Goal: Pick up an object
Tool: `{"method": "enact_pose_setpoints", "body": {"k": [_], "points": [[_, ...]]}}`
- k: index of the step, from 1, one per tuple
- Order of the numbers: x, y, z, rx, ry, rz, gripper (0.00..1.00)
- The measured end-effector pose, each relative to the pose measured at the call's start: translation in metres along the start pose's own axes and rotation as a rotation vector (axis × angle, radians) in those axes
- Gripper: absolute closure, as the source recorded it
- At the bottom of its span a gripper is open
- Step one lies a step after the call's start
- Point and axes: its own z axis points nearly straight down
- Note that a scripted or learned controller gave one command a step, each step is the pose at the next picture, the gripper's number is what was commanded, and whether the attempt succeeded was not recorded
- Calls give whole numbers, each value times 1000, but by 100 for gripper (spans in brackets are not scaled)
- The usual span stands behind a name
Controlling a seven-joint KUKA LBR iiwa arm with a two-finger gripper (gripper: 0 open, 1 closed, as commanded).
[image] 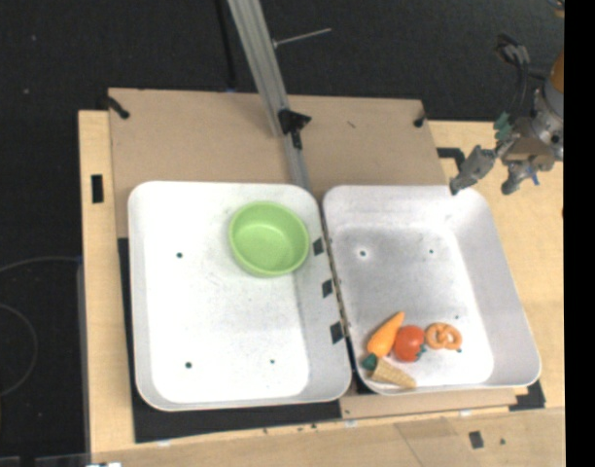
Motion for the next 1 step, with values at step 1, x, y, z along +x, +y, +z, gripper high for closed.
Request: {"method": "enact_pose_setpoints", "body": {"k": [1], "points": [[0, 0, 0, 0, -1, -1, 0]]}}
